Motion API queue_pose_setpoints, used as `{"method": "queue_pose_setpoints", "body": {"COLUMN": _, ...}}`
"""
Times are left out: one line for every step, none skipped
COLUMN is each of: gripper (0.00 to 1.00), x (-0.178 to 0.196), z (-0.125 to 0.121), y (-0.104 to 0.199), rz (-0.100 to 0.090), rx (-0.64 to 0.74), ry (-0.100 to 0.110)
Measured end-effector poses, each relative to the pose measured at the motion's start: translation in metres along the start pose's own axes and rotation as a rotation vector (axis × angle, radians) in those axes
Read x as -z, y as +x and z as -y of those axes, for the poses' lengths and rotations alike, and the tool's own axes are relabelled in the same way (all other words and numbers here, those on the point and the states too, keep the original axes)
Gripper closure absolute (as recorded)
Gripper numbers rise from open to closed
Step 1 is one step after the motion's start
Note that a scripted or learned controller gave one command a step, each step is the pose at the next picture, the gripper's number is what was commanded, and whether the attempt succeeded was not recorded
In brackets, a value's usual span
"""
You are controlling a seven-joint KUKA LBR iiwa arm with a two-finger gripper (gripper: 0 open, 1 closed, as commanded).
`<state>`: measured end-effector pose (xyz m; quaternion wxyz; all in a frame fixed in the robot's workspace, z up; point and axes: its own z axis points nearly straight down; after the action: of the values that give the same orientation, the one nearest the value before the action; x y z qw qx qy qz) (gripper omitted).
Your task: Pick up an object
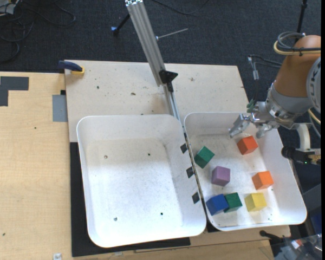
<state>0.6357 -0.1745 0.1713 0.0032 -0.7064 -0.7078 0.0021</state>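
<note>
The right bin (292, 210) holds several cubes. A red cube (247, 144) lies near its back. Also there are a green cube (204, 156), a purple cube (221, 175), an orange cube (262, 180), a yellow cube (255, 201), a blue cube (217, 204) and a second green cube (233, 201) touching the blue one. My gripper (249, 128) hangs just behind and above the red cube, with its fingers spread open and nothing between them. The red cube rests on the bin floor just in front of the fingertips.
The left bin (92, 145) stands beside the right one, sharing a divider with black clips (188, 171). A slanted aluminium bar (149, 42) rises from behind the bins. A blue and yellow clamp (71, 67) sits at the bench's back left.
</note>
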Motion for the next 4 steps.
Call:
{"method": "queue_pose_setpoints", "body": {"gripper": 0.00, "x": -0.048, "z": -0.003, "y": -0.010, "rz": 0.003, "rx": -0.002, "ry": -0.007}}
{"method": "queue_pose_setpoints", "body": {"gripper": 1.00, "x": -0.034, "z": -0.004, "y": -0.010, "rz": 0.003, "rx": -0.003, "ry": -0.011}}
{"method": "queue_pose_setpoints", "body": {"gripper": 1.00, "x": 0.026, "z": -0.005, "y": -0.018, "rz": 0.003, "rx": -0.005, "ry": -0.012}}
{"method": "queue_pose_setpoints", "body": {"gripper": 1.00, "x": 0.077, "z": 0.004, "y": -0.016, "rz": 0.003, "rx": -0.004, "ry": -0.011}}
